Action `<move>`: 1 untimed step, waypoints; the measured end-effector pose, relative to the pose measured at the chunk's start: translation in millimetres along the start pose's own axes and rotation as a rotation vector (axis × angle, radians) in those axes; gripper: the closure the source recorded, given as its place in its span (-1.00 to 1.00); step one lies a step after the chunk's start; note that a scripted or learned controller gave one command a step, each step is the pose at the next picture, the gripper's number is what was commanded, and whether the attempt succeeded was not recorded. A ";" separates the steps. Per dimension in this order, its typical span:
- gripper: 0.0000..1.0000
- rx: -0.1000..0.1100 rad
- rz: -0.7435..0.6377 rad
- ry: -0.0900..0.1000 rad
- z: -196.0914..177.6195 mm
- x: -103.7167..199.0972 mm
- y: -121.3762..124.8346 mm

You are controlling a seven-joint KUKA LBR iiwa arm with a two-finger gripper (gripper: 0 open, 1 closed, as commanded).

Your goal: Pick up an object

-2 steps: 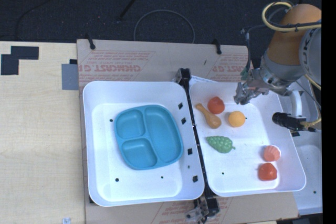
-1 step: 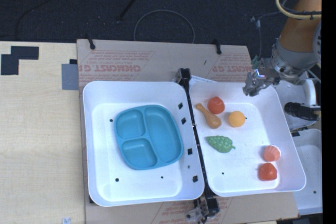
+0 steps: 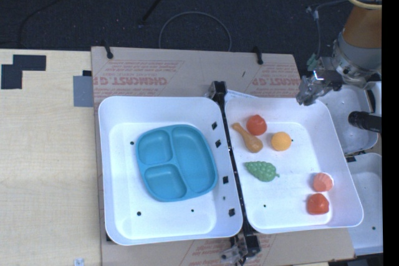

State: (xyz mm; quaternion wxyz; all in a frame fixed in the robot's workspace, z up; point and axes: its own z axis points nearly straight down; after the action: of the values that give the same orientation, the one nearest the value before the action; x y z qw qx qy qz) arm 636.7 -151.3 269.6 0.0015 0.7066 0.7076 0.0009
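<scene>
Spreading across the scene's lower half, a pale wooden bench (image 3: 43, 152) carries a brown cardboard sheet (image 3: 187, 75); behind it lies dark carpet with black cables (image 3: 193, 19). Two shallow white plastic bins sit side by side. The left bin (image 3: 118, 134) holds a blue three-section plastic tray (image 3: 176, 162). The right bin (image 3: 340, 162) holds a green toy grape bunch (image 3: 260, 171), a tan drumstick (image 3: 247, 137), a red tomato (image 3: 256, 124), an orange ball (image 3: 281, 141), a pink shell shape (image 3: 322, 182) and a red block (image 3: 317, 204). The grey gripper (image 3: 310, 89) hovers over this bin's far right corner; its state I cannot tell.
</scene>
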 end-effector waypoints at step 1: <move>1.00 0.007 -0.002 0.003 11.7 50.9 -10.8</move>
State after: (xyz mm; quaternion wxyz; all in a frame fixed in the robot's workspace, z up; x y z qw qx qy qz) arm 625.9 -100.4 257.9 -0.0023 0.7057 0.7085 -0.0006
